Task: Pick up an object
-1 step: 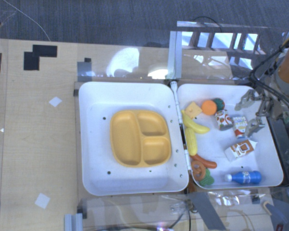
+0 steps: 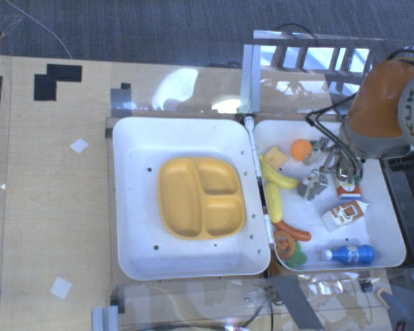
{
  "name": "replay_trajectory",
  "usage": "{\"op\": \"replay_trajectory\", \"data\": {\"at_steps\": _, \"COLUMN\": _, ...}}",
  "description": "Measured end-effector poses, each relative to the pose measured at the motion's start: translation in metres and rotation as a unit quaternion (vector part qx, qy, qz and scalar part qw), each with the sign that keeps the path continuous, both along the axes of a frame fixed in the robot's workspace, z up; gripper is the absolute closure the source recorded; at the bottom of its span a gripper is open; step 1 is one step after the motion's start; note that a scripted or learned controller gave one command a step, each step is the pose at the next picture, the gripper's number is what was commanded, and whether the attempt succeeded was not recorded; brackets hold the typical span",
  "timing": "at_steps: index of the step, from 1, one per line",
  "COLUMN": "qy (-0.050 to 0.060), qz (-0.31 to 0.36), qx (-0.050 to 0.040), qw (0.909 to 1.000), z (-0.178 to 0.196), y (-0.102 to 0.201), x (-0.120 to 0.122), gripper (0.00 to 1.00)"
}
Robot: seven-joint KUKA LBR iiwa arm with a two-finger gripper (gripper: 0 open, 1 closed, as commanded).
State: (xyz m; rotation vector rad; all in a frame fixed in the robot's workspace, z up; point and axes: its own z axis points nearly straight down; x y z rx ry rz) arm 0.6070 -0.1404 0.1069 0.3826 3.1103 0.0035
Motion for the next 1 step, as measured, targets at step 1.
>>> {"op": "replay_trajectory", "data": {"at_steps": 1, "qy": 0.0, "qz": 0.067, "qx": -0.0017, "qw": 0.9977, "z": -0.0102, "y": -0.0296, "x": 0.0553, "gripper": 0.0}}
